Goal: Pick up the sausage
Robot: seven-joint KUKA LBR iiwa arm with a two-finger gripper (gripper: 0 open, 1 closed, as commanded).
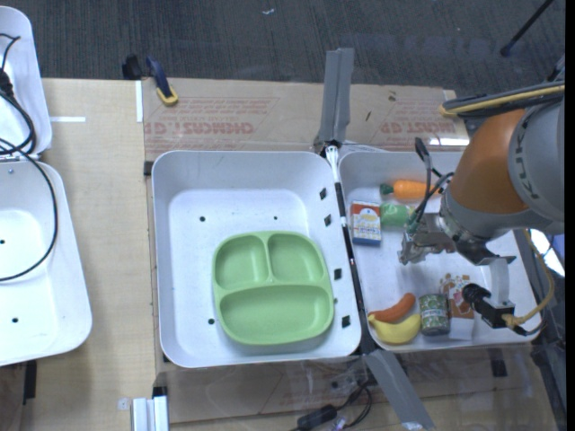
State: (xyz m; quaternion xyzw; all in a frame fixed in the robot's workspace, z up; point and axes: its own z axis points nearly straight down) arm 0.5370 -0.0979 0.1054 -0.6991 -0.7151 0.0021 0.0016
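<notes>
The cardboard sheet (269, 115) along the bench's far edge carries red printed lettering, upside down and not reliably legible. Labels on the small packages are unreadable.

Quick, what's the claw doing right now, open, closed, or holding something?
Claw: hovers over the right bin, above the sausage; open or closed cannot be told.
</notes>
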